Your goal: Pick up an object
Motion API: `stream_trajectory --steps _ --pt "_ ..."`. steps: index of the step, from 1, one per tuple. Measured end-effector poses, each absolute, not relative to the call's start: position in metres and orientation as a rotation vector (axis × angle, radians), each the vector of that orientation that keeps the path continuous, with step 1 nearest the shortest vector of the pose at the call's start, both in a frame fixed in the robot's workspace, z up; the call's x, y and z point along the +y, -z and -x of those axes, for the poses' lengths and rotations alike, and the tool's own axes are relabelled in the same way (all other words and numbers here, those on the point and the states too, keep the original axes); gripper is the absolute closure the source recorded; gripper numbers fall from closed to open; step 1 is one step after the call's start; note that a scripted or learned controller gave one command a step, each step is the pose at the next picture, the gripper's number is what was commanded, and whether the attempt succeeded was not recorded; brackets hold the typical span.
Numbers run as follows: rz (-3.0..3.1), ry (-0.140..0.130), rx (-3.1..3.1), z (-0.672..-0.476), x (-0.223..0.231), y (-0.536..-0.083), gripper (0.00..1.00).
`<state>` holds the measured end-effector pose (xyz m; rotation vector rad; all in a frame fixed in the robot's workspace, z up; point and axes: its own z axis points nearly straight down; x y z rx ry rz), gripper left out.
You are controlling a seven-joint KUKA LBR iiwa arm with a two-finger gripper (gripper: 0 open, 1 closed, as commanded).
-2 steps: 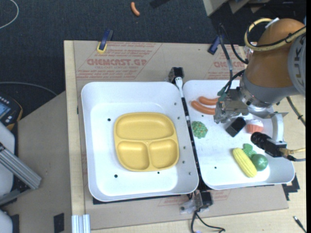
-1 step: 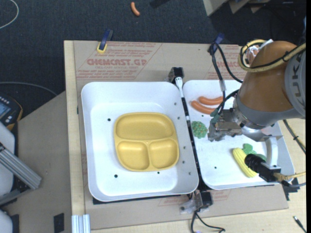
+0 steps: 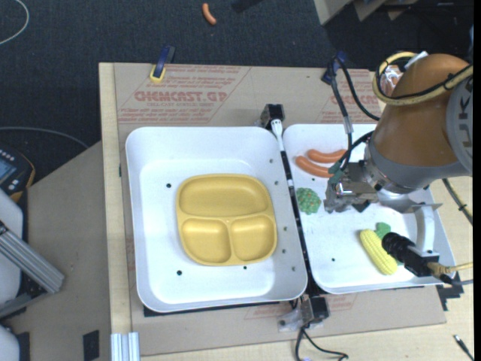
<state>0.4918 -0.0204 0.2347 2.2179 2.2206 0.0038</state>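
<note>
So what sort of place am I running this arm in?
Most likely a robotics lab test bench: two white bins clamped on a board, toy food such as a corn cob and hot dogs, loose cables, dark carpet.

The arm point(image 3: 421, 119) has a bulky orange band over grey casing (black cables loop beside it), ending in a metallic gripper point(image 3: 342, 194).

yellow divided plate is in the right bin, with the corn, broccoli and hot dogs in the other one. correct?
Not quite: the yellow divided plate sits in the left bin, as the camera view shows. The corn, broccoli and hot dogs are in the other one, the right bin.
</note>
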Motion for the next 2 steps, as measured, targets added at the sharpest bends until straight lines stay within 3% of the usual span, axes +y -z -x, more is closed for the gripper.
stream_trajectory --steps 2 --pt "-2.223 0.004 2.226 -0.485 -0.008 -0.222 1.0"
